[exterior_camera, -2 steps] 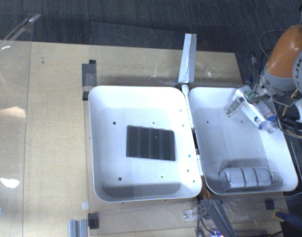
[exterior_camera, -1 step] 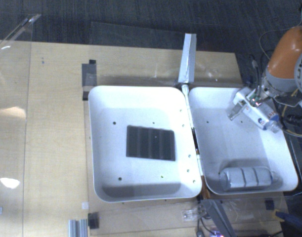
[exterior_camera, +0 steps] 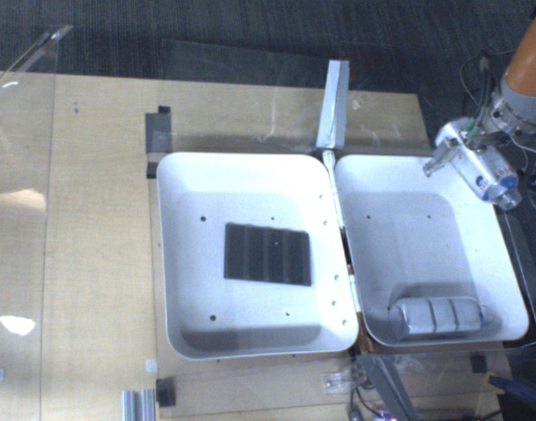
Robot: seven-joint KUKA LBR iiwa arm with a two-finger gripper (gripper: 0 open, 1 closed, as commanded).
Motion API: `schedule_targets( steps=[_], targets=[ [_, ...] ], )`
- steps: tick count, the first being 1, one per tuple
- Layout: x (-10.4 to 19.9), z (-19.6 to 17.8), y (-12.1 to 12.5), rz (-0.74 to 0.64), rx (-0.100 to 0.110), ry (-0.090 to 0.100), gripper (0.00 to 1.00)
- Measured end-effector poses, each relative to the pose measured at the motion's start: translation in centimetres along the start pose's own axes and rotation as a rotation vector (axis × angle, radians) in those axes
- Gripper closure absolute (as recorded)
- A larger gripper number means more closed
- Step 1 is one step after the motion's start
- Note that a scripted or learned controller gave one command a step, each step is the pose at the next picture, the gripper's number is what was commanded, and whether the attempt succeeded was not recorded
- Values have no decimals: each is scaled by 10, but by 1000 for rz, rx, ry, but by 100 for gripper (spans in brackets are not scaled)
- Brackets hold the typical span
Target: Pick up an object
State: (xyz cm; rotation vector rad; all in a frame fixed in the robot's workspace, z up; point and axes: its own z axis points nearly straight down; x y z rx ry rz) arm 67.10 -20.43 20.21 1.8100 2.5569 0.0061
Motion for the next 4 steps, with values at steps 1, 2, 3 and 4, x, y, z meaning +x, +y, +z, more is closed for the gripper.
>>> schedule_targets(
  steps=[1, 2, 3, 4],
  targets=[
    [20, -61, -59, 237, 2, 1, 0],
    [77, 0, -109, 477, 7, 4, 0],
    [50, 57, -128, 505, 7, 3, 0],
    [53, 111, -127, 448, -4, -1, 0]
  ],
)
